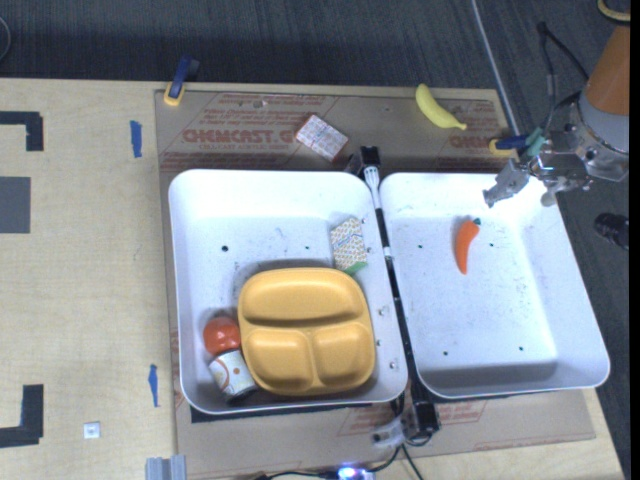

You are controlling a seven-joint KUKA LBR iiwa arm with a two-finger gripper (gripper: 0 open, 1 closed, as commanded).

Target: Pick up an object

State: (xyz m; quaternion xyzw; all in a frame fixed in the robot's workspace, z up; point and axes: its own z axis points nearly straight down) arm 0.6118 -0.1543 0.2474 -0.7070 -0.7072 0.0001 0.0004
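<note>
An orange toy carrot [465, 245] with a green top lies in the right bin [500, 368], near its back. My gripper [522, 190] hangs over that bin's back right corner, up and to the right of the carrot. Its two fingers stand apart, open, with nothing between them. In the left bin [200, 228] a yellow compartment tray [305, 328] lies upside up at the front. A red-orange ball [222, 335] and a small white and orange can [232, 372] sit against the tray's left side. A patterned packet [348, 243] lies just behind the tray.
Behind the bins, on the cardboard, lie a yellow banana [438, 108] and another patterned packet [320, 136]. A blue and yellow clamp [180, 78] grips the cardboard's back left corner; another clamp [510, 145] sits at the back right beside my wrist.
</note>
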